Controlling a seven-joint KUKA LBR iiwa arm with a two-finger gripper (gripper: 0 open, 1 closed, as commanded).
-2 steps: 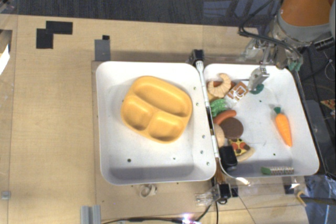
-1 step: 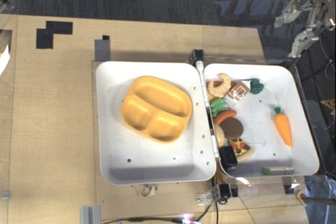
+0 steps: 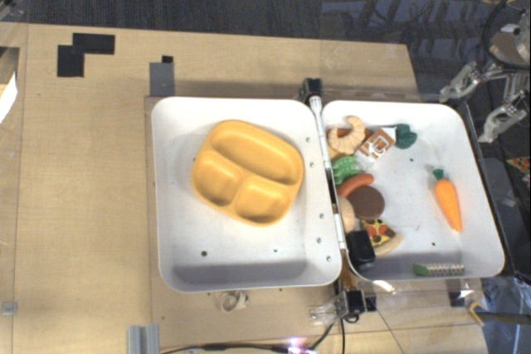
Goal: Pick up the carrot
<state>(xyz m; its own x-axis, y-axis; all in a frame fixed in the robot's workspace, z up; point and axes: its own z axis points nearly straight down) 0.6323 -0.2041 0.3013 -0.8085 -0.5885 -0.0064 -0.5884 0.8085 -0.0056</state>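
- Starting with the carrot (image 3: 449,203): you had it lying flat on the floor of the right bin (image 3: 415,186), near the right wall, green top toward the far side, orange tip toward the near side.
- Nothing touched the carrot; your bare bin floor lay all round it.
- Your gripper (image 3: 474,110) sat up by the far right corner of that bin, about over the rim, well apart from the carrot.
- The claw looked spread open with nothing between its two metal fingers (image 3: 463,84).
- A small green piece (image 3: 421,269) with a grey strip (image 3: 445,268) beside it lay near the front wall, below the carrot in your view.
- The rest of your clutter was packed along the right bin's left wall: a pale croissant-like piece (image 3: 347,133) at the far end, a white-and-orange box (image 3: 376,145) just beside it, and a dark green lump (image 3: 404,135) to the right of the box.
- Below those you had a leafy green piece (image 3: 343,170), a red sausage-like piece (image 3: 356,182), a brown disc (image 3: 365,201), a pizza slice (image 3: 384,235) and a black object (image 3: 360,247), touching or overlapping one another.
- Your left bin (image 3: 178,261) held one yellow divided plate (image 3: 247,170), roughly centred.
- Black patches (image 3: 83,52) marked your bench top at far left.
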